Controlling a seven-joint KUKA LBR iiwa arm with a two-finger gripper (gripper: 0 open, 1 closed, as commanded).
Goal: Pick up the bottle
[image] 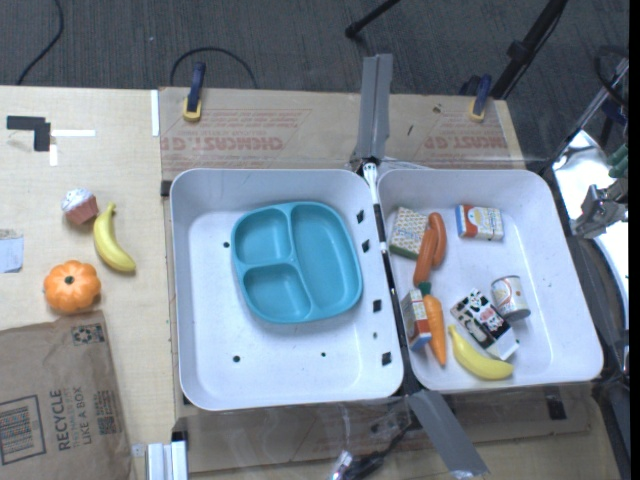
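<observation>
In the right bin (560,268), a small object that looks like the bottle (414,316) lies near the left wall, with a pale label on it. It rests against an orange carrot (437,330). A grey part of the arm, which seems to be my gripper (598,211), sits at the far right, just outside the bin's right rim. It is well away from the bottle, with nothing seen in it.
The right bin also holds a greenish box (408,232), a red sausage (431,247), a small carton (480,223), a can (509,296), a cow-patterned carton (485,320) and a banana (480,359). A blue divided plate (296,261) lies in the left bin (200,298).
</observation>
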